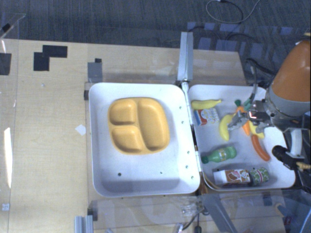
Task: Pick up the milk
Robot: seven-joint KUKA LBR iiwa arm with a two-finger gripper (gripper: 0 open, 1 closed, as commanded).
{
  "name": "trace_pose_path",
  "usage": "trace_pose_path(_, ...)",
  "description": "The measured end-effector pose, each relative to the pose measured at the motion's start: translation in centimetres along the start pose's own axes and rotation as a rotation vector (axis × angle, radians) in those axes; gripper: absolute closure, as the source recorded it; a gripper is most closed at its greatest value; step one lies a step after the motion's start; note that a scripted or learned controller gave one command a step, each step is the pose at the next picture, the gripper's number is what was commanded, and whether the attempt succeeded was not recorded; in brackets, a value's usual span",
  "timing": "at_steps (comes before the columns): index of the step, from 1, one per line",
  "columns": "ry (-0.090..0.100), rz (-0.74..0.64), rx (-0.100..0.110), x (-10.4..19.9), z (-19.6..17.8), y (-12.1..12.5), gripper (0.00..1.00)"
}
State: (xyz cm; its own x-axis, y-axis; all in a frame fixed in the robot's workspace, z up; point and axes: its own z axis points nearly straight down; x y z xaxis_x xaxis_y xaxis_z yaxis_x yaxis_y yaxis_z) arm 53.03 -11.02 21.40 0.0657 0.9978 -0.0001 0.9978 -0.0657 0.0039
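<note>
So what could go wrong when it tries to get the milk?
The pincer hangs by a banana, not over the milk, so it might grab the banana instead. The milk sits close to the bin wall with the top banana right beside it, so the pincer could bump them or slip off.

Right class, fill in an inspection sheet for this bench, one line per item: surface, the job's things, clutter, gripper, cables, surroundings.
Surface: wooden bench bearing two white bins, left bin and right bin, side by side.
Job's things: small milk carton lying in the right bin near its left wall, below a banana.
Clutter: yellow divided plate in the left bin; second banana, green bottle, carrot and dark bottle in the right bin.
Gripper: gripper low over the right bin, right of the carton, apart from it.
Cables: loose cable looped on the floor.
Surroundings: dark carpet beyond the bench.
</note>
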Motion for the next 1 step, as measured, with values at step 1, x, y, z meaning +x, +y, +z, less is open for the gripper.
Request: trace_pose_path(1,-0.001,-0.081,-0.003,-1.44,-1.92,-0.66,0.0)
